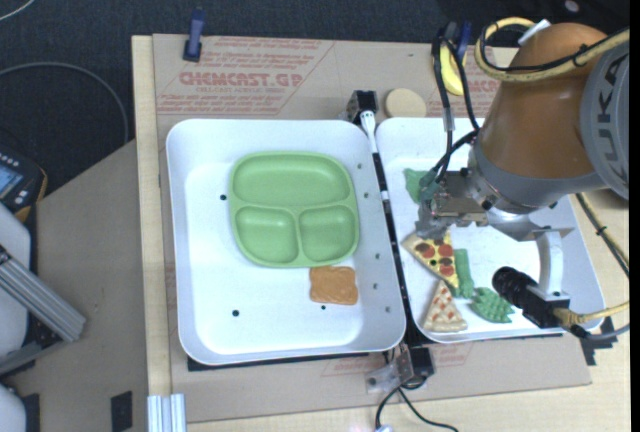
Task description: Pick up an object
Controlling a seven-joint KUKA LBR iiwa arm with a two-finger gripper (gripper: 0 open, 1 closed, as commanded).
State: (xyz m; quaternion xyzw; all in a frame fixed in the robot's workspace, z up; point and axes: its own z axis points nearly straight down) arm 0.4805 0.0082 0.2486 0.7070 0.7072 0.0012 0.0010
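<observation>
The gripper (437, 215), its state impossible to tell, hovered by crowded pizza slices (437, 255), so a grasp risked slipping off

The arm (560, 120) comprises a rounded grey housing with white lettering at its right edge, a broad glossy orange band above the wrist, yellow and black cables looped over the top, and a metallic grey gripper (445, 210) body fed by thin dark wires.
</observation>
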